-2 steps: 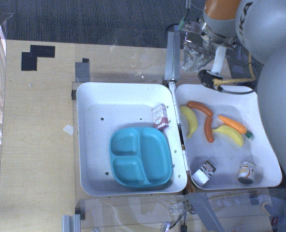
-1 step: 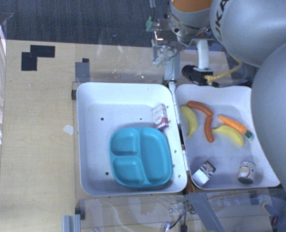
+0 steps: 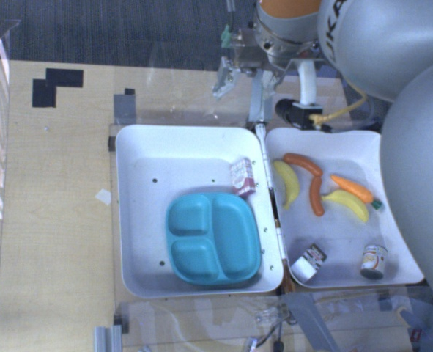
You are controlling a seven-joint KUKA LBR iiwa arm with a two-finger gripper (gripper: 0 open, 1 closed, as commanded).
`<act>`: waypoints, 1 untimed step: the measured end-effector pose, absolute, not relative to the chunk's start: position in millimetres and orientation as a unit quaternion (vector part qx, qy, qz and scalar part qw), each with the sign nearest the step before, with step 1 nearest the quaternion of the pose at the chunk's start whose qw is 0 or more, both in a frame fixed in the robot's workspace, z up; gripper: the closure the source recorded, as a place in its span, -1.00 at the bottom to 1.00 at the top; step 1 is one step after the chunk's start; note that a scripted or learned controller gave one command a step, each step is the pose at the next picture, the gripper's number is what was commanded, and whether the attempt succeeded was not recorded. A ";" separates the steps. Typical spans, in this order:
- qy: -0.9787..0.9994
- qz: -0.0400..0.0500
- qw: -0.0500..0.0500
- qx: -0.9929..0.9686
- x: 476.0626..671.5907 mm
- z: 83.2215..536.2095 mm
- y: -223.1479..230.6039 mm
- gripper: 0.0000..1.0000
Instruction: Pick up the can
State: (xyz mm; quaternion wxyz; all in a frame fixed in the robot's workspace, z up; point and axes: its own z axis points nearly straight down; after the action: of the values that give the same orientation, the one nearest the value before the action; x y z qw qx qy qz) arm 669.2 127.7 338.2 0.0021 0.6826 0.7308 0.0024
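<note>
- Gripper (image 3: 242,79) is hanging above the worktop (image 3: 62,196) beyond the far edge of the left bin (image 3: 139,196); its fingers (image 3: 223,83) are standing spread, pinching nothing.
- Can (image 3: 374,261) is standing upright near the front right corner of the right bin (image 3: 348,141).
- Second can (image 3: 308,262) is lying tilted at the front left of that bin.
- Blue tray (image 3: 212,238) is sitting in the left bin.

light: bright, even | shadows: soft | glare: left panel | focus: slightly soft
</note>
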 end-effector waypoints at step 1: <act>0.737 0.000 0.001 0.676 634.5 225.7 75.5 -1.00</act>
State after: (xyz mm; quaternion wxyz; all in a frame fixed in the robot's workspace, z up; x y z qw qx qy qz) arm 634.5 75.5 225.7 0.0005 0.6757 0.7372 0.0005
